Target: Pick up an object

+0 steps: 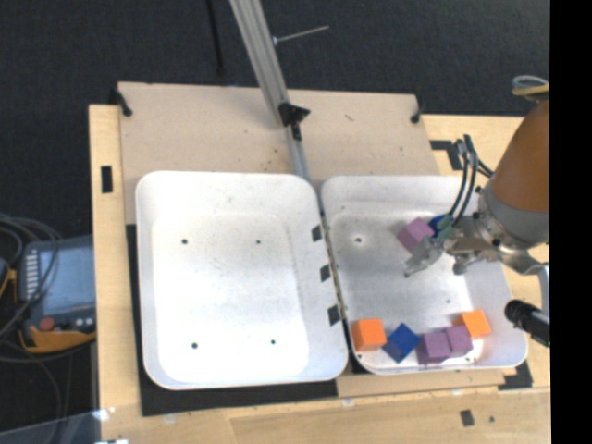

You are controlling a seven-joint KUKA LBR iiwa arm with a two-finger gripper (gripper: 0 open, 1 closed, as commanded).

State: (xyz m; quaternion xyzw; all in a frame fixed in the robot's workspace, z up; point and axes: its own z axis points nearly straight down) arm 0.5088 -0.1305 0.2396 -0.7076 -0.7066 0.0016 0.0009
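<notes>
My gripper (437,261) hangs low over the middle of the right bin (370,202), reaching in from the right. Its two fingers stand apart, so it is open, with bare bin floor between them. A purple block (415,234) lies just up and left of the left finger (418,259), touching or nearly touching it. A bit of blue (437,222) shows behind that block. Along the bin's front edge lie an orange block (369,333), a blue block (401,341), two purple blocks (435,348) (458,339) and another orange block (475,322).
The left bin (231,276) is beside the right one, with a divider edge (328,266) between them. A slanted metal rail (264,54) rises from the back of the bench. Cables (467,169) run from the wrist. A pendant (55,289) lies off the bench at the left.
</notes>
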